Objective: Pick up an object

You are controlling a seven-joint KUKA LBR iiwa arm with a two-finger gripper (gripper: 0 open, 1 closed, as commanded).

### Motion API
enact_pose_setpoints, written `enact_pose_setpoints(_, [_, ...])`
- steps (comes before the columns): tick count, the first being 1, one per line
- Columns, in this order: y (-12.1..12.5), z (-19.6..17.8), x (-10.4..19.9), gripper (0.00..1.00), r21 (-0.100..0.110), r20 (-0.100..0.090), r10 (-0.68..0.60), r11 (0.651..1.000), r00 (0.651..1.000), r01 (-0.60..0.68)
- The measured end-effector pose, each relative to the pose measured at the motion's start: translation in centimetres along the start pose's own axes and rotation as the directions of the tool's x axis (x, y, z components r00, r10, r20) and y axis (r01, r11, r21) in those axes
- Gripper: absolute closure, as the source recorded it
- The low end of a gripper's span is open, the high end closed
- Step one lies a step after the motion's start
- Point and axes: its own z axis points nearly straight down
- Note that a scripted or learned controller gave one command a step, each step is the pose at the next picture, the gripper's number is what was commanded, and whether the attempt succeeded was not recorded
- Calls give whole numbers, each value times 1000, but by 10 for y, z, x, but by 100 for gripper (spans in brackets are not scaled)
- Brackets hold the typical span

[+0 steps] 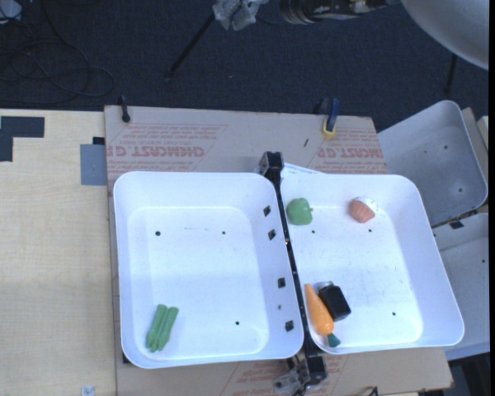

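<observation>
Wood tabletop [41, 246] w/ cardboard sheet [231, 143] on it, prob. clamped; two white bins [124, 213] [425, 221] atop cardboard.

I am seeing an orange carrot [317, 306] lying flat beside a black block [334, 300], touching, in my right bin [412, 221].

You are looking at two white bins [132, 213], sitting on brown cardboard [231, 143] with red print. They are showing you a green bundle [162, 327], a green round piece [299, 212], a salmon-pink lump [362, 210], an orange carrot [318, 308] and a black block [334, 300].
</observation>
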Motion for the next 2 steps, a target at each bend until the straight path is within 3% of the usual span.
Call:
enact_pose_setpoints(1, [0,0,0,0,2,1,0,1000,1000,0])
enact_pose_setpoints(2, [1,-9,2,100,-14,-3,-5,1000,1000,5])
